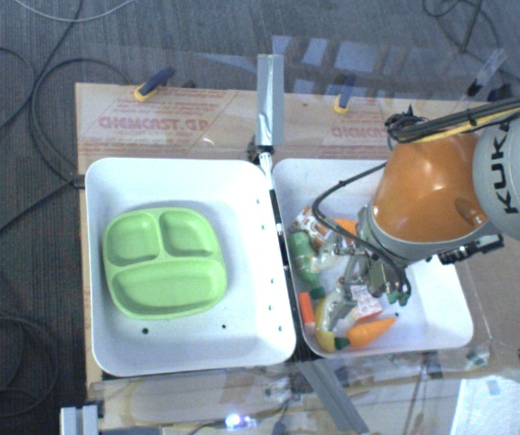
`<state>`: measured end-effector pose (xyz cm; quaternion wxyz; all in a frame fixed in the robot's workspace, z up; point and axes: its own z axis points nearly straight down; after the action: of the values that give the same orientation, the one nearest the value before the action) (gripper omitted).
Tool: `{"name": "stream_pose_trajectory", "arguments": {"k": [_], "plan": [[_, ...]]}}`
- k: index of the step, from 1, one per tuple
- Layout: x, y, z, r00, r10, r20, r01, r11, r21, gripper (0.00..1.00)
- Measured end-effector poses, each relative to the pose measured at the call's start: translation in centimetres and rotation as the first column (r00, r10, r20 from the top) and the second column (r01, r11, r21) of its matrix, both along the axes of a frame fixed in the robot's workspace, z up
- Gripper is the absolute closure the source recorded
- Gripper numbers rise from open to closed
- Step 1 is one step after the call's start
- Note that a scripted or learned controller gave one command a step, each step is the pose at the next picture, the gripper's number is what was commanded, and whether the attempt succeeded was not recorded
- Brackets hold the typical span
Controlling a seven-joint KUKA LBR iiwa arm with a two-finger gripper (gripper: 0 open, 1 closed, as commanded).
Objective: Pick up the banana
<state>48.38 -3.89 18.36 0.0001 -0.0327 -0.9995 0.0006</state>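
Hidden: the arm's [428, 198] orange band and grey wrist cover the upper middle of the right bin [450, 320], so whatever lies under them cannot be seen.
Cut off: the arm runs out of the picture at the right edge.
Gripper: the gripper [358, 288] hangs low over the heap of toy food in the right bin; its metal parts merge with the clutter, and I cannot tell whether it is open or closed, or whether it holds anything.
Banana: the small yellow piece at the near edge of the right bin, just left of the carrot, is possibly the banana [323, 338]; it is half buried, and only a short, rounded yellow end shows.
Carrot: the carrot [370, 332] is orange, tapered and smooth, and lies on its side near the bin's front wall.
Other food: a green piece [303, 254] and a narrow orange piece [306, 308] lie along the bin's left wall; the remaining items are too tangled to name.
Left bin: the left bin [133, 175] is shallow white plastic with rounded corners.
Plate: the plate [164, 263] is a matte, light green divided plate with three compartments, lying flat in the left bin.
Bench: the bench [197, 120] is a pale board with faded red lettering.
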Motion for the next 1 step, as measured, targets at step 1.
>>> {"name": "stream_pose_trajectory", "arguments": {"k": [1], "plan": [[3.34, -2.19, 0.01, 0.996, 0.091, 0.001, -0.091, 0.996, 0.001, 0.0]]}}
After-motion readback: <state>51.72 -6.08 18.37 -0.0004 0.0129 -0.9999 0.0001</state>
